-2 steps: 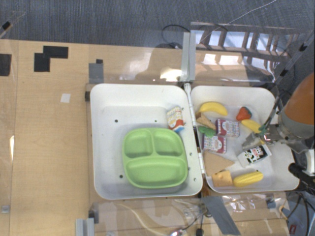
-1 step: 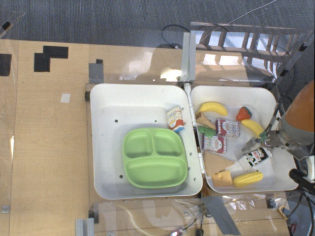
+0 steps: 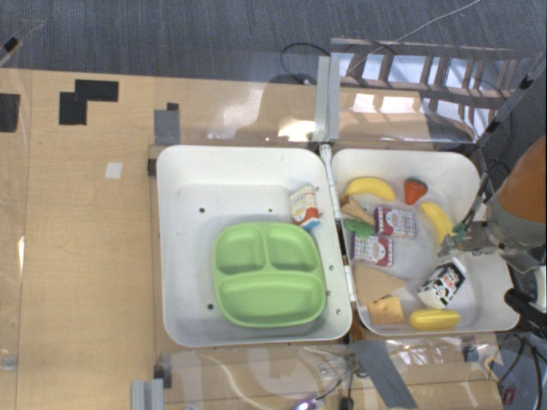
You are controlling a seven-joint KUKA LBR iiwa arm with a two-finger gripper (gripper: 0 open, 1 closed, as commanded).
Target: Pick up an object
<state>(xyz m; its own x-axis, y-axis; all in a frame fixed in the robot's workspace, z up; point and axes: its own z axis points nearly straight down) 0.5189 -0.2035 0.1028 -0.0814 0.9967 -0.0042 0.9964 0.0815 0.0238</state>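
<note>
The right bin (image 3: 479, 173) holds several toy foods. Among them are a yellow banana (image 3: 371, 187), a red strawberry (image 3: 414, 190) and a second banana (image 3: 437, 219). Two pink cartons (image 3: 395, 223) (image 3: 373, 250) lie near the middle, with a green piece (image 3: 359, 226) beside them. At the front are a black-and-white carton (image 3: 443, 284), a cheese wedge (image 3: 386, 309) and a long yellow piece (image 3: 434, 319). My gripper (image 3: 460, 236) hangs over the bin's right side, just right of the second banana and above the black-and-white carton. Nothing shows between its fingers.
The left bin (image 3: 184, 195) bears a green divided plate (image 3: 269, 273) and a small white, red and blue packet (image 3: 304, 205) near its right wall. A metal post (image 3: 325, 101) stands behind the divider. The arm's orange band (image 3: 523, 186) sits at the right edge.
</note>
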